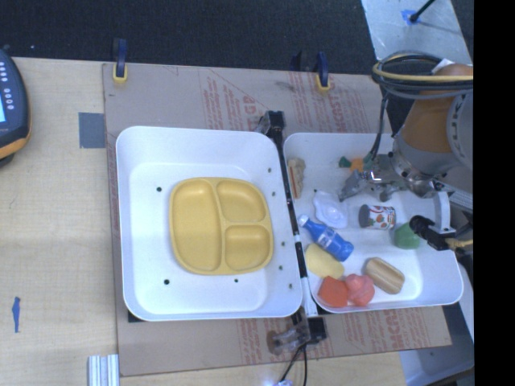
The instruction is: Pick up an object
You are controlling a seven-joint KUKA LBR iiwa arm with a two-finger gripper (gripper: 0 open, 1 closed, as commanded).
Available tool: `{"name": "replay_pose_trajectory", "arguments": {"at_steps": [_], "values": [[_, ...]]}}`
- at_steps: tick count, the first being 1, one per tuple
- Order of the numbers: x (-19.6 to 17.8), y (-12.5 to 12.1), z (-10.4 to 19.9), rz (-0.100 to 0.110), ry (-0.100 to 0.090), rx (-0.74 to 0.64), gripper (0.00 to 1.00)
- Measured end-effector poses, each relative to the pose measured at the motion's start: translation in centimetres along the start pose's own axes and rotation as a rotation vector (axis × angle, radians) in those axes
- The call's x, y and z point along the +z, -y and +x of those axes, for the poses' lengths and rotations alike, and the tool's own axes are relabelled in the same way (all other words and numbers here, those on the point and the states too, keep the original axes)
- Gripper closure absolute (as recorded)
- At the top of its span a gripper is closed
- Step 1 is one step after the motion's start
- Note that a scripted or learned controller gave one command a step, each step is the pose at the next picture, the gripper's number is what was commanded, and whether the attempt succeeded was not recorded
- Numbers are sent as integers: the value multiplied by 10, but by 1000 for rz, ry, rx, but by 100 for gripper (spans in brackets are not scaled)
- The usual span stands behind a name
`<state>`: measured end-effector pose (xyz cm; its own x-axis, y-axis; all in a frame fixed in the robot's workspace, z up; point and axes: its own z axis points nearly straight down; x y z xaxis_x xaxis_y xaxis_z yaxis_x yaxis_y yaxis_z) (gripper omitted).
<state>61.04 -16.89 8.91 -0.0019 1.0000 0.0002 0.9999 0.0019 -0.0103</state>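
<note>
Camera view gives me two white bins on the bench (56, 215): the left bin (137, 292) holds one yellow divided tray (220, 224), the right bin (438, 292) several small things. I count one blue bottle (328, 239), one small can (377, 215), one bread roll (385, 274), one green piece (405, 236). My tool (364, 182) hangs just above-left of the can; whether it's open, I cannot tell.

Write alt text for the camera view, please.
The arm's hand hangs over the right bin, which holds small items including a blue bottle, a can and a bread roll. The left bin holds a yellow divided tray.
</note>
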Motion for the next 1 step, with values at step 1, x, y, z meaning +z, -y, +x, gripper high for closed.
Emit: {"name": "replay_pose_trajectory", "arguments": {"at_steps": [1], "values": [[-16, -47, 28, -3, -1, -4, 0]]}}
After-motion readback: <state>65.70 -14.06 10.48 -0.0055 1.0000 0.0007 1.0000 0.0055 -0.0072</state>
